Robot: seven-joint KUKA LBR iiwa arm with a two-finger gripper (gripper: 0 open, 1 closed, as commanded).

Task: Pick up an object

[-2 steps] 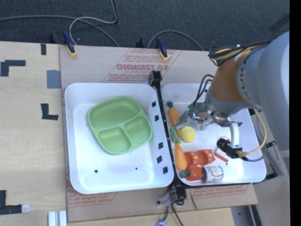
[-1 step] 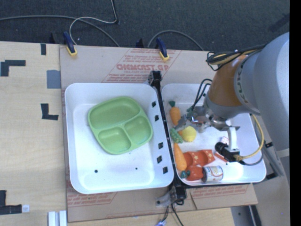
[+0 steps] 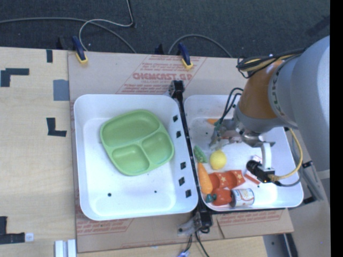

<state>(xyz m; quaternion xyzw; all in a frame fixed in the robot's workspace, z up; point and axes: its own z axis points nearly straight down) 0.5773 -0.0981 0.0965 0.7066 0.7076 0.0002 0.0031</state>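
The two shallow white plastic bins are sitting side by side on a brown cardboard sheet (image 3: 161,74). The left bin (image 3: 88,143) is holding a light green three-compartment plastic plate (image 3: 136,141), which is lying flat and tilted toward 1 o'clock. The right bin (image 3: 284,197) is holding the pickable objects, which are clustering in its lower left part.

A small round yellow lemon-like fruit (image 3: 218,160) is lying near the bin's centre. At 7 o'clock from it, a tapered orange toy carrot (image 3: 204,179) is lying along the bin's left wall. At 10 o'clock from the fruit, a small green item (image 3: 200,154) is touching that same wall; its kind is too small to tell. At 5 o'clock from the fruit, a red crumpled packet (image 3: 228,179) is lying just beside the carrot. A short white-labelled can (image 3: 242,197) is lying on its side at 5 o'clock from the packet, with a small red and green item (image 3: 220,198) just beside it at 9 o'clock.

The grey arm with the orange wrist band (image 3: 260,92) is reaching in from 3 o'clock and pointing down into the right bin. The two-finger gripper (image 3: 221,137) is hanging at 12 o'clock from the yellow fruit, near it. The jaw opening cannot be told here, as the parts are blurring together. A black cabled fitting (image 3: 260,171) is projecting from the wrist at 5 o'clock.
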